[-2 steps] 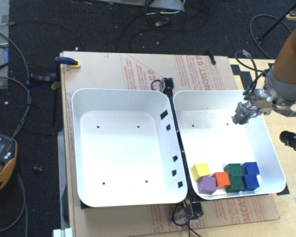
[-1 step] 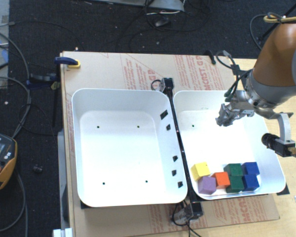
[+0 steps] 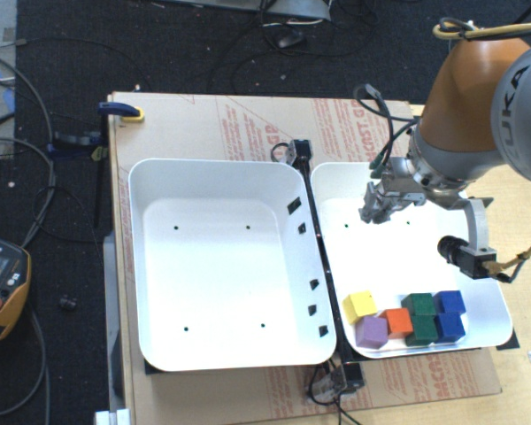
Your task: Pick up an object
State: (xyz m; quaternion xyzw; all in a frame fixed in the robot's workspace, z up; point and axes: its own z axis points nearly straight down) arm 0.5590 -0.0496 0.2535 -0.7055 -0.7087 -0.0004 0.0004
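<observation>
Nearest the camera, along the front edge of the right bin (image 3: 488, 283), sits a tight cluster of small blocks. The purple block (image 3: 371, 330) is at the front left, with the yellow block (image 3: 360, 305) just behind it and touching. To the right of the purple one comes the orange block (image 3: 398, 323), then a green block (image 3: 419, 329) with a second green block (image 3: 418, 305) behind it, then a blue block (image 3: 450, 326) with another blue block (image 3: 449, 303) behind that. All of them rest on the bin floor, pressed close together.

The left bin (image 3: 142, 237) lies beside it, the two rims meeting along the middle; its floor shows a few small dark dots and its right wall carries dark marks.

Farther back, the gripper (image 3: 378, 209) hangs over the rear part of the right bin, well apart from the blocks, pointing down and to the left. Nothing sits between its tips, and whether they are spread or pressed together cannot be told. The grey arm (image 3: 478, 87) with its orange band rises behind it to the right
</observation>
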